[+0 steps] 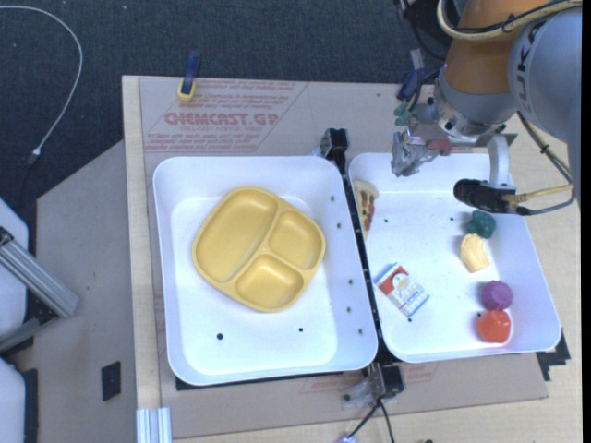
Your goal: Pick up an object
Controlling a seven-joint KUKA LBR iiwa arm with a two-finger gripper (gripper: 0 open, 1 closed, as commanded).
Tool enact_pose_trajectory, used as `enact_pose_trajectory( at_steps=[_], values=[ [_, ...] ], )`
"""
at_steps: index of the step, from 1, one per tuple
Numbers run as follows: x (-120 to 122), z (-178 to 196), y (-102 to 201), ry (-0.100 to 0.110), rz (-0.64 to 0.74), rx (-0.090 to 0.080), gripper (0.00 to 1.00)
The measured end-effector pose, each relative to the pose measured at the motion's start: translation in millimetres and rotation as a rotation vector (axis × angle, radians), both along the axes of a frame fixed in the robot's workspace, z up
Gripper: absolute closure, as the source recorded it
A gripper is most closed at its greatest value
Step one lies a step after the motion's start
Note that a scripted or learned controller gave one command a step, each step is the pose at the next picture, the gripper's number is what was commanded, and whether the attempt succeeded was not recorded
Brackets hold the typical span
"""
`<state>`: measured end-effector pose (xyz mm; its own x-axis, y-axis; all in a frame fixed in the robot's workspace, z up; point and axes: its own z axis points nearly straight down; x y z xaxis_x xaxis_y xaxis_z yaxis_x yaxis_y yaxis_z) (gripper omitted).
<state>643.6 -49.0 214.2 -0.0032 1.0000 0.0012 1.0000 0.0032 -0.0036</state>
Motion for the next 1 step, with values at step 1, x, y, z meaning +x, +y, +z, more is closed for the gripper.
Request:
enact_pose_trajectory(
  at_steps=[1],
  values=[
    [-7.6,3.7,52.2,-0.001,0.001,0.000,1.00]
  ],
)
